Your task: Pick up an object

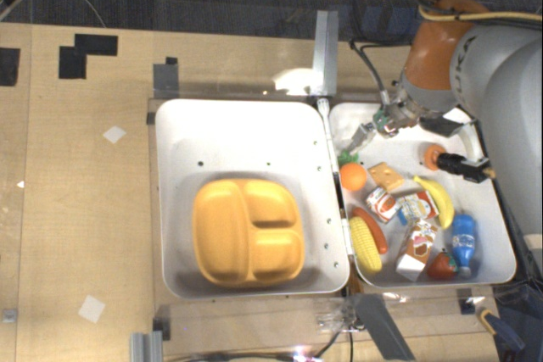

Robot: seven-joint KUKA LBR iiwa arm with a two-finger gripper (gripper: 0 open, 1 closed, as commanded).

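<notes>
The right bin is holding a pile of small toy foods in the lower right of the frame, and any one could be the thing to pick. The orange ball is sitting nearest the gripper, just below and to its left. It is looking light and hard, smooth and round, so it may be rolling away if squeezed off-center; pinching across its middle seems best. The corn and banana are lying lower down, farther off. The gripper is hanging over the top of the right bin, and I cannot tell how it is set. The yellow tray is sitting in the left bin.
</notes>
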